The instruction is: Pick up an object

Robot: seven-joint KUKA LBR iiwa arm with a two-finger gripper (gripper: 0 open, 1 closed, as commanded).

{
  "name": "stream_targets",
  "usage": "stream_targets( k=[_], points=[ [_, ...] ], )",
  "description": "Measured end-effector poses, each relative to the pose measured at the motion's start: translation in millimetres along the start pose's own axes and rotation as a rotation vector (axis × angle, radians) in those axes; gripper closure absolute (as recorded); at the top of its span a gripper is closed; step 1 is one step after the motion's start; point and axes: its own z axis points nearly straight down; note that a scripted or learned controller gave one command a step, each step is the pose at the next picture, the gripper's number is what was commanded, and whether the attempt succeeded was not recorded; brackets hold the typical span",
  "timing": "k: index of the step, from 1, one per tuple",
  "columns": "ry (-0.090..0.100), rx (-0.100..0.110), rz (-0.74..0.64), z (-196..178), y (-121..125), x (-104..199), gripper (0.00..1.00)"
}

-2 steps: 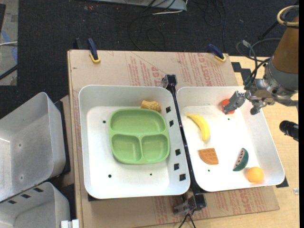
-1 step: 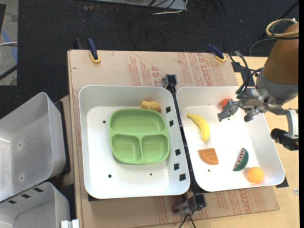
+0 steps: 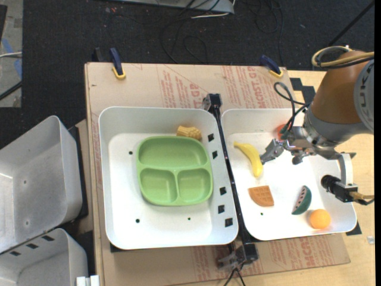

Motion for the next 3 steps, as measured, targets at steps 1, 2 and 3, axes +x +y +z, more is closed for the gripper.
stream_targets(
  k=[1,2,3],
  points=[
    [-0.001,-0.002,0.001,54.8,7.8,-5.2,0.0],
    [-0.002,-0.008,0.002,40.9,9.2,-5.4,1.0],
    [-0.003,-0.012,-0.004,-22.3,13.3,-6.3,1.0]
  ],
)
